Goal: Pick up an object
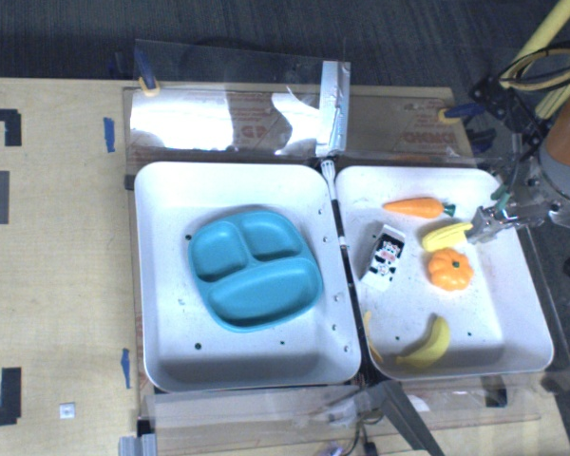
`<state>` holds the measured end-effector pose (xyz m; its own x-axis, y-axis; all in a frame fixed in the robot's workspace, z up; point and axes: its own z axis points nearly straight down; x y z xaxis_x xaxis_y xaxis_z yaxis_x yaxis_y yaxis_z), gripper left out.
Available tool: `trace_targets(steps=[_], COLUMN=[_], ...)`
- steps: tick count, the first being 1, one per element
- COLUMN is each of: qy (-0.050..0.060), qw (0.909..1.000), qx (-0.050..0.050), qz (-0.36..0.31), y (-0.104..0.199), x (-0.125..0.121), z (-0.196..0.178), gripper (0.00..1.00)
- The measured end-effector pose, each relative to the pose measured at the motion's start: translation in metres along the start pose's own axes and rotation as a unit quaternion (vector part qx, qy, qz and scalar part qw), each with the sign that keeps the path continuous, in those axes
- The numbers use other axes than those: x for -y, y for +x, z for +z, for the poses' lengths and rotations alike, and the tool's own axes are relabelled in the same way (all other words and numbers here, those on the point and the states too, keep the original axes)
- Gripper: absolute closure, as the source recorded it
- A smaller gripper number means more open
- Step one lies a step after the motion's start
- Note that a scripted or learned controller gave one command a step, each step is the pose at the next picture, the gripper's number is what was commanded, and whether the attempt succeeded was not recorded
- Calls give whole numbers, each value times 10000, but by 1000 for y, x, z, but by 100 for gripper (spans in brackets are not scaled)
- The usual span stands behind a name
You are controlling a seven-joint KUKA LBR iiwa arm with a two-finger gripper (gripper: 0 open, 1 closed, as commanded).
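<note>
Camera view, starting nearest the bottom edge: a banana [426, 342] lies along the front of the right bin [522, 345], curved and resting flat. Bit further back there's a small orange pumpkin-looking toy [450, 270], and left of it a little white card or packet with dark print [386, 255] (too small to read). Just behind the pumpkin sits a yellow piece [444, 235], and the gripper [487, 224] is right at its right end, looks like touching it, but I honestly cannot tell how its tips are set or whether it's got hold of anything. Behind that, a carrot [414, 207] lies sideways. Over in the left bin [161, 255] there's a blue divided plate [255, 267], well apart from all that
</note>
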<state>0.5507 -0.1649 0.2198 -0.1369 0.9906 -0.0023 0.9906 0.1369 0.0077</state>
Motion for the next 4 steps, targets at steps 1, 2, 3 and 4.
trace_targets(steps=[1,2,3,4], qy=[31,7,-5,-8], qw=[10000,9990,9990,9995], qx=[-7,0,4,2], qz=[11,-441,-438,326], y=[-1,-35,-36,17], x=[2,-3,-4,11], z=[3,133,122,-13], gripper=[0,0,100,100])
